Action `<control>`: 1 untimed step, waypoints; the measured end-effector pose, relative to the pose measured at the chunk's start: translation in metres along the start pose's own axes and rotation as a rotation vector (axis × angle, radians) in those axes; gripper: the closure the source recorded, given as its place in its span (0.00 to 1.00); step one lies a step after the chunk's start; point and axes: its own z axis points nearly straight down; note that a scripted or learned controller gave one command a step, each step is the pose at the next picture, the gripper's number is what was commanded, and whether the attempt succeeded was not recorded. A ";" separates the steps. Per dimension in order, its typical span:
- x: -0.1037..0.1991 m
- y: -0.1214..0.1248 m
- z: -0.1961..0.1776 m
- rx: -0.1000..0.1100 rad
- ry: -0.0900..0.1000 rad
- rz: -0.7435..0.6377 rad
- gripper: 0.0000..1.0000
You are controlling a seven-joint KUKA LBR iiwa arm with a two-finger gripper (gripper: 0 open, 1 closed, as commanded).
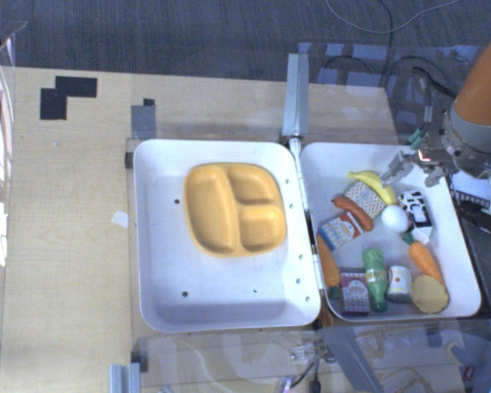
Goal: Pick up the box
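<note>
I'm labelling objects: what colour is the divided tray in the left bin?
Yellow, a plain mustard tone; the tray shows clearly in the camera view.

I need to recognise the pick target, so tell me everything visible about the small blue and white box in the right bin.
The small blue and white cardboard-looking box lies flat and slightly skewed near the right white bin's left-centre. It has a blue border around a pale printed face, with markings too small to read. A red sausage lies just above it, seemingly touching; a long orange carrot sits below-left.
</note>
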 end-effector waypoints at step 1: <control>0.011 0.007 -0.068 -0.003 -0.002 0.191 0.00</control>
